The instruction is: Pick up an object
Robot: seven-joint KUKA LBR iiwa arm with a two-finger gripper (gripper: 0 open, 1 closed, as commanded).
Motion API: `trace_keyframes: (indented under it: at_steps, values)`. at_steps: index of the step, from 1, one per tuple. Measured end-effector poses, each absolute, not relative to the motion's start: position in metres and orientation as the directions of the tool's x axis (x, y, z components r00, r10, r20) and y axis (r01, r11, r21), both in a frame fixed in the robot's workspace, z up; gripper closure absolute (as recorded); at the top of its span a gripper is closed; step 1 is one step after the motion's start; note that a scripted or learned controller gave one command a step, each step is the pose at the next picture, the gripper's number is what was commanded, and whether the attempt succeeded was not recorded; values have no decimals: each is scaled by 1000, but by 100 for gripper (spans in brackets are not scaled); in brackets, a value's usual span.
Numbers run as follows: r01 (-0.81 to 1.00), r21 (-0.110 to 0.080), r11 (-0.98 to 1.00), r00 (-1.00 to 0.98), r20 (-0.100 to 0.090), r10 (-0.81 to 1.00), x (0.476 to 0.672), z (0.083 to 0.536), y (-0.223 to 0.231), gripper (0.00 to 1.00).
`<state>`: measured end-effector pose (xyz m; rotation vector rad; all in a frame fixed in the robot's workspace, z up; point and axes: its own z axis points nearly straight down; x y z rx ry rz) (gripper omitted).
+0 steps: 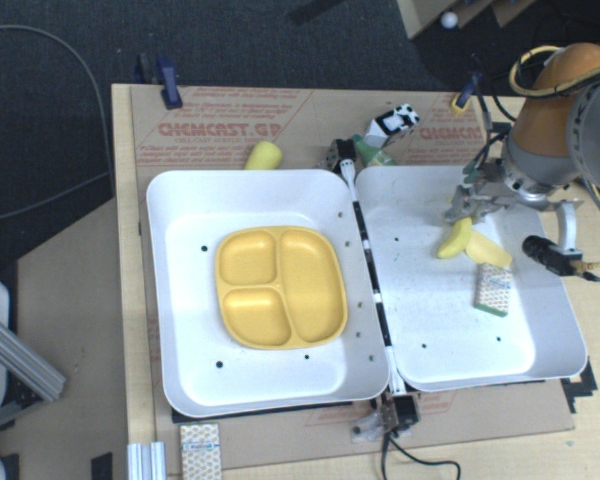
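- While gripper (467, 206) hangs over right bin (430, 353), jaw state can't be told
- one yellow banana-like object (456, 240) just below jaws
- one sponge (494, 290) nearby
- one yellow divided plate (280, 287), left bin (180, 218)

The two white bins (270, 388) look like smooth, slightly glossy plastic. The yellow divided plate (280, 286) looks like matt plastic. The worktop (130, 228) is covered with plain brown cardboard, matt, with red print.
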<state>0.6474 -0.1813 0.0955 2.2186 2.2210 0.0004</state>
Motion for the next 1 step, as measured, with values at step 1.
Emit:
trace_keyframes:
  at_steps: [1]
  values:
    - [1000,2,2,-2,1,1000,667,112,-92,100]
